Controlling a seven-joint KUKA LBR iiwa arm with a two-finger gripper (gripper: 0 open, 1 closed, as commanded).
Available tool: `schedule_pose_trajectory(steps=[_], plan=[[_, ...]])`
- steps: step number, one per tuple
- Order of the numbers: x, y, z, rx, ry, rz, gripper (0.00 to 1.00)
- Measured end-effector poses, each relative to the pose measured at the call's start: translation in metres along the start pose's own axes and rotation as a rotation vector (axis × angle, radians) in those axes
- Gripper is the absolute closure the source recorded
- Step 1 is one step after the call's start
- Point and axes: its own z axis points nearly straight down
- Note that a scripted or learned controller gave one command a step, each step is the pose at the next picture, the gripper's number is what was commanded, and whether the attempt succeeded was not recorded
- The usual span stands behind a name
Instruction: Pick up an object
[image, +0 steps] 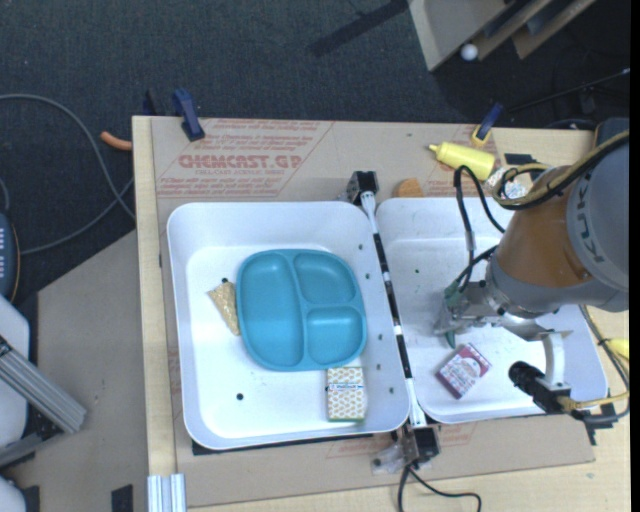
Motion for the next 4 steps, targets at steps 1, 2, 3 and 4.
schedule_pose_trajectory(steps=[1, 2, 3, 4], plan=[[0.000, 0.000, 0.000, 0.000, 0.000, 0.000, 0.00], [-0.008, 0.013, 0.010, -0.001, -0.001, -0.001, 0.00], [-0.008, 0.014, 0.000, -0.003, -0.002, 0.000, 1.00], [0.054, 0.011, -0.091, -0.001, 0.000, -0.003, 1.00]])
